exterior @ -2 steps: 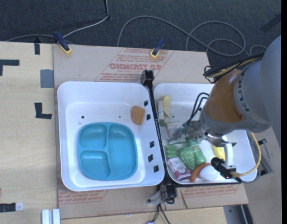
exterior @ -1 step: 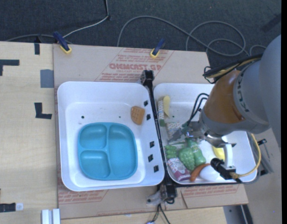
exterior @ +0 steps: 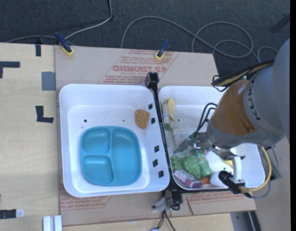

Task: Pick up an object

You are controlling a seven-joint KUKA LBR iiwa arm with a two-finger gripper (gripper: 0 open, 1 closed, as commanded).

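Down in the right bin (exterior: 253, 174): hand (exterior: 198, 146), finger state impossible to tell. Well left of hand, blue divided tray (exterior: 110, 156). Just below hand, green toy (exterior: 192, 165). Left and up, small waffle piece (exterior: 142, 119).

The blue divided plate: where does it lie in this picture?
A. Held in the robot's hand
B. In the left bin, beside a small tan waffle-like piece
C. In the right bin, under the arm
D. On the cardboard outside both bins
B: the blue divided plate rests on the floor of the left bin, with the tan waffle-like piece near its upper right corner.
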